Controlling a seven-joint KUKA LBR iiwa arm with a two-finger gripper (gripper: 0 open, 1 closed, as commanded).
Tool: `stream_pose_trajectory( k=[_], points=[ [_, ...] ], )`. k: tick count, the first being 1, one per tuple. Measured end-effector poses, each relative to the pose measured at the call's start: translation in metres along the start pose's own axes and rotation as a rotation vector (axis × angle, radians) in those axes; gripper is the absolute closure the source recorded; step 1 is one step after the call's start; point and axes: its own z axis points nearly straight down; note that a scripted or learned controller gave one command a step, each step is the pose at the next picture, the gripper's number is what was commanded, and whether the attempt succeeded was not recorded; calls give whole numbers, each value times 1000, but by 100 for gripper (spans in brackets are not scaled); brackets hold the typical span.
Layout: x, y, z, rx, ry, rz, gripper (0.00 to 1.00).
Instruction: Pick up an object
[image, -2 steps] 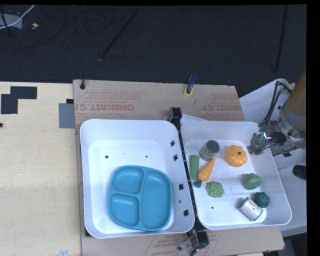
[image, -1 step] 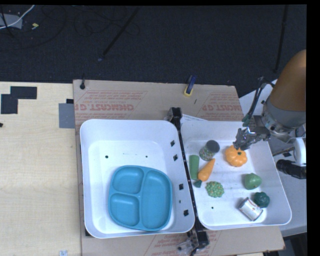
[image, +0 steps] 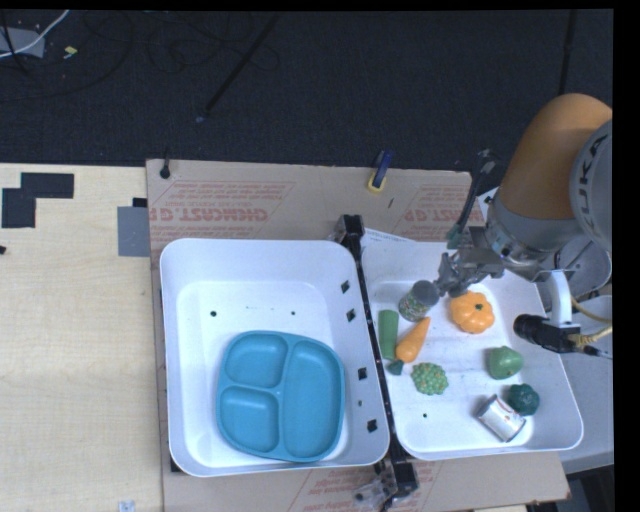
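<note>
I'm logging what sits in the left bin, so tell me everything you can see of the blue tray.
The blue tray is a light-blue divided plate with rounded corners, smooth and matte, plastic by its look. Raised ridges split it into three compartments: two smaller ones on the view's left and one long one on the right. It lies flat, face up, on the floor of the left white bin, toward the near side, slightly rotated. Nothing rests in it, and the claw is over the other bin.

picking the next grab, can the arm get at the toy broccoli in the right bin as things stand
Probably yes. The broccoli lies uncovered on the right bin's floor, apart from the carrot beside it, and the gripper hangs just above that bin.
</note>
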Motion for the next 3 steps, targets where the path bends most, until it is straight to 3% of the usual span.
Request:
stream_pose_trajectory(
  k=[1,2,3],
  points=[
    [61,19,-2,-2,1,-2,100],
    [100,27,-20,-3,-1,0,100],
    [97,24,-19,0,-3,4,100]
  ],
)
